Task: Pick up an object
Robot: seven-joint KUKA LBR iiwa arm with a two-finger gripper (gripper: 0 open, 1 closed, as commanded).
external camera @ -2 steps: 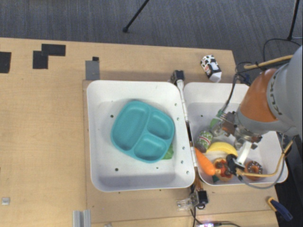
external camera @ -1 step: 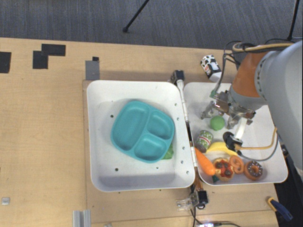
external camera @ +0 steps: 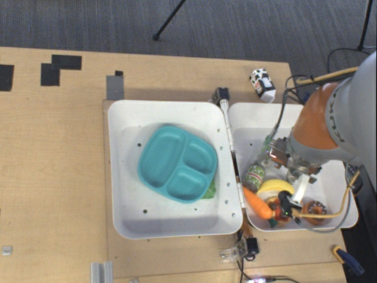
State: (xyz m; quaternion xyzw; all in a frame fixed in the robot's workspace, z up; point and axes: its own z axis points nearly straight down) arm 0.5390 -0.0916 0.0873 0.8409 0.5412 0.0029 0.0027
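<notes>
Yellow banana (external camera: 275,187) lies crosswise in the right bin (external camera: 253,128) of 2, just left of the jaws (carrot (external camera: 257,204) beside it, lower left); whether they are open I cannot tell.

Two bins sit side by side on the bench (external camera: 53,158), their inner walls touching; the left bin (external camera: 118,175) holds a divided tray (external camera: 177,163) lying flat near its middle; a thin scrap (external camera: 210,191) pokes out from under the tray's near right edge; the right bin (external camera: 253,122) has its things crowded in the near half; a can (external camera: 255,174) lies by the left wall, a banana (external camera: 274,187) just right of it, a carrot (external camera: 257,204) in front of both; the arm (external camera: 330,122) reaches over this bin from the right; a small carton (external camera: 262,84) stands on the bench behind the right bin.
</notes>
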